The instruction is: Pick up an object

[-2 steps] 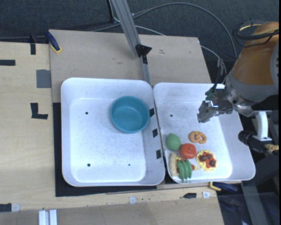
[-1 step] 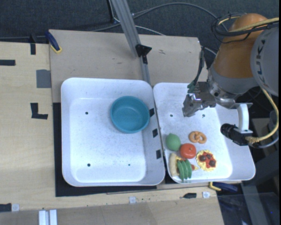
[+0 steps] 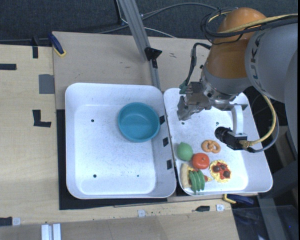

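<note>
My gripper (image 3: 186, 112) hangs over the upper left part of the right bin (image 3: 255, 179), above bare bin floor. Below it lie small toy foods in a cluster: a green round piece (image 3: 184, 150), a red tomato (image 3: 200, 160), a brown pretzel (image 3: 210, 146), a small pizza (image 3: 220, 170), a green pepper (image 3: 196, 179) and a yellow piece (image 3: 184, 173) beside it. Nothing shows between the gripper's fingers. A blue bowl (image 3: 138, 122) sits in the left bin (image 3: 90, 149).
A grey pole (image 3: 137, 29) slants down from the top to the gap between the bins. A black cable fitting (image 3: 229, 136) hangs off the arm over the right bin. Blue clamps sit at the bench's corners.
</note>
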`<state>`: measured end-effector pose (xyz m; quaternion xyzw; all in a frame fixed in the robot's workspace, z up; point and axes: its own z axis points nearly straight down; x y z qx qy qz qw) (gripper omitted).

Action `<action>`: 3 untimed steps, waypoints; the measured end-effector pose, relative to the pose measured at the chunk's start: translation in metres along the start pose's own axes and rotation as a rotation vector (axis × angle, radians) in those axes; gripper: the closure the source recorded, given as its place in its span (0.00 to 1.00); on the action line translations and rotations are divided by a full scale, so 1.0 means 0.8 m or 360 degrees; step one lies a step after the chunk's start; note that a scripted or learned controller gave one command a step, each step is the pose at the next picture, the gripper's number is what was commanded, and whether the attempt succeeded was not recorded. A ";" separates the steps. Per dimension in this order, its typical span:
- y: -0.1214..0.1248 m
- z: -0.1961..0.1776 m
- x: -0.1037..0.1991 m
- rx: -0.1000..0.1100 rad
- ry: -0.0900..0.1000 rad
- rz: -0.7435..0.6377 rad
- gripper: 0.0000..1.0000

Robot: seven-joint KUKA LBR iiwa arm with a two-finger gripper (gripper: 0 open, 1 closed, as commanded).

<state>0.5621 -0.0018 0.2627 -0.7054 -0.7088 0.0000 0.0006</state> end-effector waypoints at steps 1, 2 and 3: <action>0.024 0.030 0.061 0.0003 -0.0001 0.0001 1.00; 0.041 0.026 0.124 0.0000 0.0000 0.0000 1.00; 0.042 0.026 0.121 0.0000 -0.0002 0.0006 0.00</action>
